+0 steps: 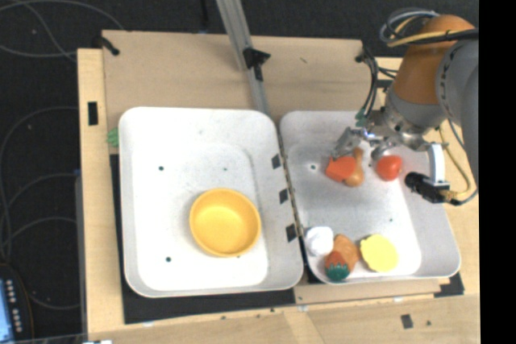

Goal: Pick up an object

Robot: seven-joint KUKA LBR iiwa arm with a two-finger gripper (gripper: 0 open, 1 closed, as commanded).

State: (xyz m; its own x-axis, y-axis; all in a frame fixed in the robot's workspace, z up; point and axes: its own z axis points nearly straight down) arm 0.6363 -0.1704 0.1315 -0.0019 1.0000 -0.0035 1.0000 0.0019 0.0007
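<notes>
Starting at the near edge of the right white bin point(435, 250), 3 pieces huddle in the corner: a small white ball point(320, 238), an orange carrot-shaped toy with a green end point(341, 255) and a flat yellow round piece point(379, 253), all close together and well apart from the action. Over in the left white bin point(161, 141), a yellow plastic bowl point(225, 221) sits alone, upright, near the front.

Now further up the right bin, here's where it matters. An orange-red rounded toy point(346, 169) lies directly under the gripper point(364, 142), just toward the left and near side of it, its longer side running roughly left to right. A small red ball point(389, 166) sits just beside it to the right, the 2 apart by a slim gap. The fingers look spread, splayed down over the orange-red toy with nothing caught between them, though the detail is fine at this size.

The grey arm with the orange band point(419, 68) comes in from the right and far side, wrist bent down steeply over the far half of the bin. My read: a short drop and a close should do it.
</notes>
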